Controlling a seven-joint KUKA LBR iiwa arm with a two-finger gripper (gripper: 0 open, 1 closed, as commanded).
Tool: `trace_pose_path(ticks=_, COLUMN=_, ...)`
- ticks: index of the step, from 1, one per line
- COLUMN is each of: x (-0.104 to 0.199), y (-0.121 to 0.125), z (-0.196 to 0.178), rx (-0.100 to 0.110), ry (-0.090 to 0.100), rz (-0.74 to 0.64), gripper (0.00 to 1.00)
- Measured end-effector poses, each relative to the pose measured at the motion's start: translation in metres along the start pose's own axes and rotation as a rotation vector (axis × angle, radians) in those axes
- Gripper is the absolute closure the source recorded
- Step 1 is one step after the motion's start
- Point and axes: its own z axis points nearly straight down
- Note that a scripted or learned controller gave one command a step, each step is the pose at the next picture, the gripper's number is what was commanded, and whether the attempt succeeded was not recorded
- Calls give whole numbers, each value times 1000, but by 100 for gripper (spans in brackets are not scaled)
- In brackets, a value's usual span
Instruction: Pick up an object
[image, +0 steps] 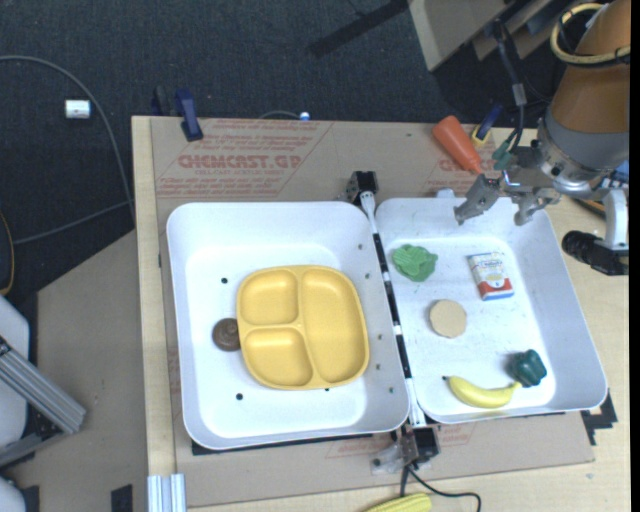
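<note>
Camera view: end effector (499, 207) (fingers spread, empty) above small carton (490, 275).

A single fixed camera looked down at a slant on both white bins (190, 300), the arm (590, 110) entering from the right.

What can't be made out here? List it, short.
- Brown disc, camera view: its right part is hidden under the yellow tray.
- Box: label print too small to read.
- Dark green item by the banana: too small to identify.
- Arm: cut off by the top and right edges.
- Yellow thing: cut off by the bottom edge.
</note>
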Motion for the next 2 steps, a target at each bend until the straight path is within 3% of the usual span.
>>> trace_pose_path(ticks=1, x=-52, y=-17, z=86, rx=1, ry=-1, rz=1, gripper=0)
trace_pose_path(ticks=2, x=-59, y=-21, z=127, rx=1, ry=1, rz=0, gripper=0)
